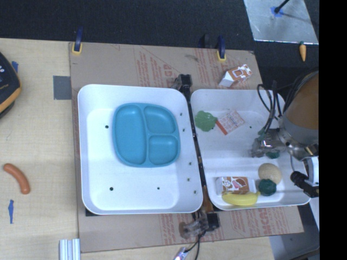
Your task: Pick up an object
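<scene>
My gripper (264, 148) hangs over the right side of the right bin (244, 99), reaching in from the right under the grey and orange arm. A green leafy toy (205, 121) and a red and white packet (230, 122) lie at the bin's back left. Along its front wall sit a small carton (234, 185), a yellow banana (240, 199), a beige ball (269, 172) and a dark green piece (267, 187). The ball lies just below the gripper. A bit of teal shows under the gripper's metal parts.
The left bin (92, 145) holds a blue divided plate (146, 134). Another small carton (236, 76) lies on the cardboard behind the right bin. A toy sausage (17, 177) lies on the bench at far left, and a black and yellow device (6, 85) sits at the left edge.
</scene>
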Tool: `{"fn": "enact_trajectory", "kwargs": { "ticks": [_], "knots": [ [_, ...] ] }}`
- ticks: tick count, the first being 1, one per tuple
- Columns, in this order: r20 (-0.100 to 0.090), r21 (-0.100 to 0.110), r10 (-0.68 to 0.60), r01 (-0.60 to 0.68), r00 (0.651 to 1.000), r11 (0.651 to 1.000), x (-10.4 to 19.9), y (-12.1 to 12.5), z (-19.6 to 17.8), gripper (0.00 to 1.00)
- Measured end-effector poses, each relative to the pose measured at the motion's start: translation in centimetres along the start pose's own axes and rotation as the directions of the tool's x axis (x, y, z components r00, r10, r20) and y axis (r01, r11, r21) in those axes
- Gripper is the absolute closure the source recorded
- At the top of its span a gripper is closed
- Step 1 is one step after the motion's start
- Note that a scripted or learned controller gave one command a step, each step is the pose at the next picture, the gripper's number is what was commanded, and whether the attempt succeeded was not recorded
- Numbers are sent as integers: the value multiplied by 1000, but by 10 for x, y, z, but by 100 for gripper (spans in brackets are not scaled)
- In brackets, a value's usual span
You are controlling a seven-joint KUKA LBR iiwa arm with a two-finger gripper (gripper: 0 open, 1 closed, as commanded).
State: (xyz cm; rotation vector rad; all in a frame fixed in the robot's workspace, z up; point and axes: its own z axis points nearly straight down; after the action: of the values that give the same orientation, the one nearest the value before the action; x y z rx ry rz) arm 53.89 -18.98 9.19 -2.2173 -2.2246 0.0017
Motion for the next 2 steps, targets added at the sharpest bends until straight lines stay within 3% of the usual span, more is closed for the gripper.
{"fn": "enact_trajectory", "kwargs": {
  "ticks": [1,2],
  "knots": [
    [-1,0,-1,1,1000,1000,16,68,0,0],
    [-1,1,-1,1,1000,1000,34,118,0,0]
  ]
}}
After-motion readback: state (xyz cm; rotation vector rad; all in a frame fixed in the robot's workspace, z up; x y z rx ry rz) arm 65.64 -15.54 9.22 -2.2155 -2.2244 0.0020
